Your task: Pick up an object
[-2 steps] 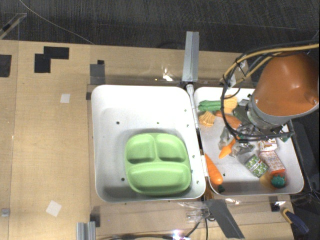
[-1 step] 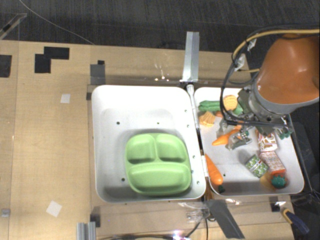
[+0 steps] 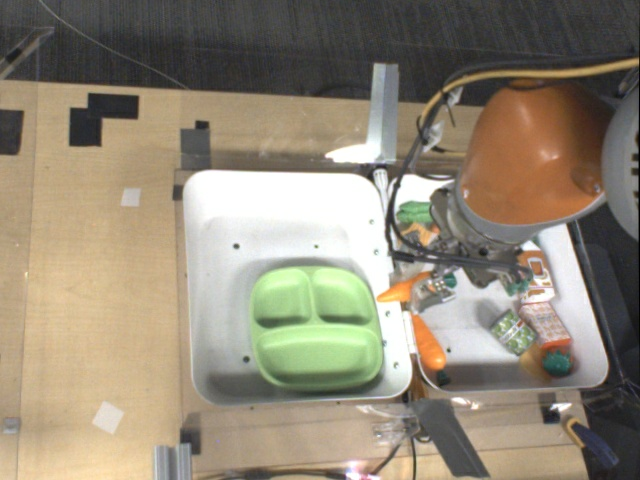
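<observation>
The arm's orange band (image 3: 535, 153) hangs over the right bin (image 3: 590, 353) and hides much of it. Below it, my gripper (image 3: 438, 284) reaches down near the bin's left wall. An orange carrot-like piece (image 3: 396, 291) lies right beside the gripper, on the wall between the bins. A second carrot (image 3: 428, 342) lies just below it on the bin floor. A green leafy item (image 3: 411, 213) shows above the gripper, and an orange bit (image 3: 424, 235) sits under it.
The left bin (image 3: 220, 228) holds a green divided plate (image 3: 315, 326). In the right bin's lower right lie a green patterned packet (image 3: 513, 332), a red-and-white box (image 3: 545, 321), a small carton (image 3: 535, 271) and a green ball (image 3: 558, 365). Cables (image 3: 440, 103) loop above the arm.
</observation>
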